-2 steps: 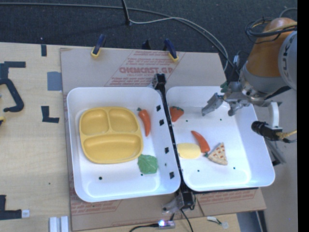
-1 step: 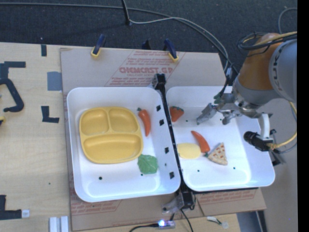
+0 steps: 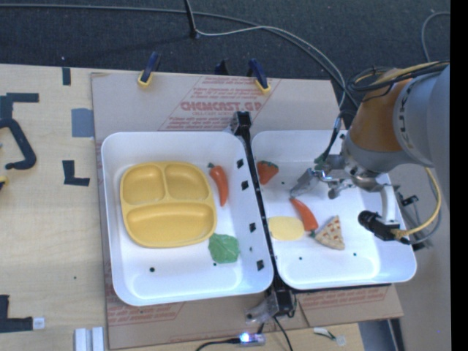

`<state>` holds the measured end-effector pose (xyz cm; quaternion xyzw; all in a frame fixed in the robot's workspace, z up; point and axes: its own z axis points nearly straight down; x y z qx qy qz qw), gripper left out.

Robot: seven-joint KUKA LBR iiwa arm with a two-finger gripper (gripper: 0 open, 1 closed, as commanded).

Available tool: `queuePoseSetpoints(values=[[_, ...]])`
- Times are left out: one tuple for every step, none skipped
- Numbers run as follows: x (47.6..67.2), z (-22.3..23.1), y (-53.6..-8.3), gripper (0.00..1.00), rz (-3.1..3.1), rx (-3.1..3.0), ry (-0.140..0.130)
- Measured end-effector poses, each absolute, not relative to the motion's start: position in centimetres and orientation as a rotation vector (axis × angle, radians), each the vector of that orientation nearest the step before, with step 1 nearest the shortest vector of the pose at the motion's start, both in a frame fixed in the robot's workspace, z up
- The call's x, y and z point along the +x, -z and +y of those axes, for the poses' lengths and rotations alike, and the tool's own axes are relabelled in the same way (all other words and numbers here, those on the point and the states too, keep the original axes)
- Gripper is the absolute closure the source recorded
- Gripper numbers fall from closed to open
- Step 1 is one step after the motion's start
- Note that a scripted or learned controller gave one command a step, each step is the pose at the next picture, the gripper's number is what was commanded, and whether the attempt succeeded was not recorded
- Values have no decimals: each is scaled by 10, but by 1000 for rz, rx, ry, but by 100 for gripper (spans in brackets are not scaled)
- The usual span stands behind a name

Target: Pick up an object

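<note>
Right of centre in the frame, over the right-hand bin (image 3: 401,272), the claw (image 3: 316,180) hangs with its fingers parted and nothing between them, one slim finger (image 3: 301,186) slanting down and left. Just below its tip lies a red chili pepper (image 3: 304,213), apart from the finger. Beside the pepper sit a yellow oval piece (image 3: 286,229) to the left and a pizza slice (image 3: 330,234) to the right. A red strawberry-like toy (image 3: 266,171) rests near the bin's upper left corner. Grey arm (image 3: 424,119) with its orange band (image 3: 376,123) fills the right edge, cables looping round it.

Across the black divider, the left-hand bin (image 3: 117,269) carries a yellow sectioned plate (image 3: 168,203), a second red pepper (image 3: 219,184) along the plate's right side, and a green leafy lump (image 3: 224,248) at its lower right.

Both bins stand on a cardboard sheet (image 3: 212,104) printed in red and held by blue-and-yellow clamps (image 3: 148,72) at the top. Around it spreads a pale wooden bench (image 3: 44,218); dark carpet (image 3: 88,28) covers the upper frame.
</note>
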<state>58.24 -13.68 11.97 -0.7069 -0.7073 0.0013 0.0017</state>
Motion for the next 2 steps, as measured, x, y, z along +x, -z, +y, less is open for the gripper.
queuePoseSetpoints(values=[[583,-137,-132,100,-2223,-2220,-1],[589,-145,-182,100,-2224,-2224,3]])
